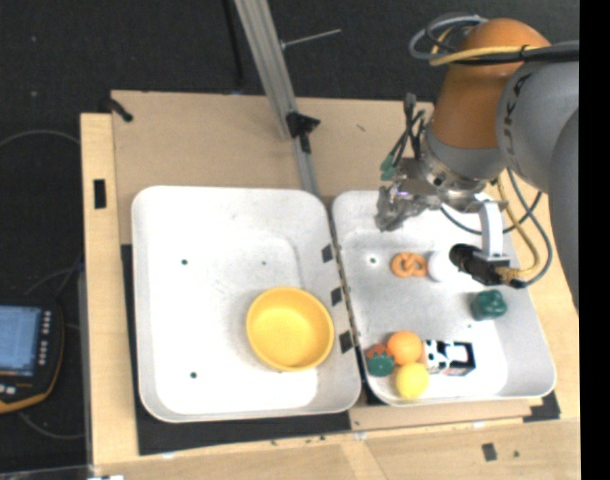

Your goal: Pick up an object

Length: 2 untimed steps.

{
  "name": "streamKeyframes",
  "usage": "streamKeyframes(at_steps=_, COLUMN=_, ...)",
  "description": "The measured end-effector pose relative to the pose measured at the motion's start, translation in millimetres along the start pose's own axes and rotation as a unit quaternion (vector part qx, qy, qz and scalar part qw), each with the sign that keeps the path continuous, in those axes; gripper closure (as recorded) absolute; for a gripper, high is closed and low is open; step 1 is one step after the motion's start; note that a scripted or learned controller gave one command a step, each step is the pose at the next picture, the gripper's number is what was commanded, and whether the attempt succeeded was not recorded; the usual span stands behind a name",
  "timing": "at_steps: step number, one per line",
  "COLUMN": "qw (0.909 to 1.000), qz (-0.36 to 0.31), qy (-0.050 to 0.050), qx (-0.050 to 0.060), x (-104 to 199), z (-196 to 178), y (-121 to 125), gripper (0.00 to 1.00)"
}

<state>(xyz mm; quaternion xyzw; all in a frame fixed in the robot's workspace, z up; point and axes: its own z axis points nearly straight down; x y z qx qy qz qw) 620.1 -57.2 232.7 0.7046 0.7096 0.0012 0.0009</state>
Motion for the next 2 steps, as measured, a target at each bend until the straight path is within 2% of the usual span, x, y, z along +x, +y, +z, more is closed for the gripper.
streamKeyframes(at_steps=2, qw=1.0000, qz=0.001, qy=0.000, qx=0.000, x=90, z=0, y=15, gripper=1.00)
